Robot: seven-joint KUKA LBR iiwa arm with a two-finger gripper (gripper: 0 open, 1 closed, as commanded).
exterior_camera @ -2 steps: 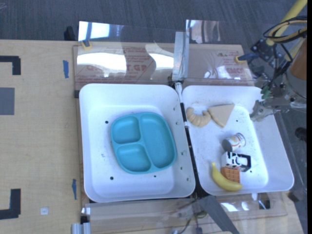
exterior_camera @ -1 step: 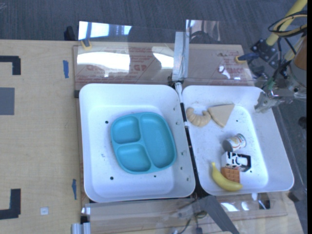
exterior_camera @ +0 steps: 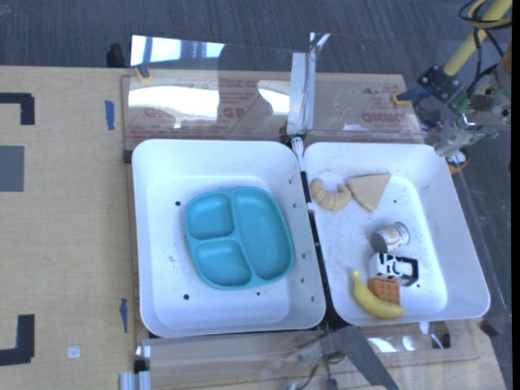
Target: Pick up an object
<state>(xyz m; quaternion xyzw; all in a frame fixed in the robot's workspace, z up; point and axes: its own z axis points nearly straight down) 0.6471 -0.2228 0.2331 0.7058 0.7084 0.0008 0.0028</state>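
The right bin point(exterior_camera: 463, 242) holds several small objects. A tan croissant point(exterior_camera: 329, 193) and a beige wedge point(exterior_camera: 370, 188) lie near its far edge. A small can point(exterior_camera: 392, 236) lies on its side in the middle, with a black-and-white item point(exterior_camera: 396, 266) just in front of it. A yellow banana point(exterior_camera: 372, 299) and an orange waffle-like piece point(exterior_camera: 385, 290) rest at the near edge. My gripper point(exterior_camera: 449, 140) hangs outside the bin's far right corner, among cables, apart from every object.
The left bin point(exterior_camera: 154, 218) carries a blue divided plate point(exterior_camera: 237, 236). A clear panel point(exterior_camera: 244, 96) and a metal post point(exterior_camera: 301, 96) stand behind the bins. Yellow hoses point(exterior_camera: 479, 23) and blue fittings crowd the upper right.
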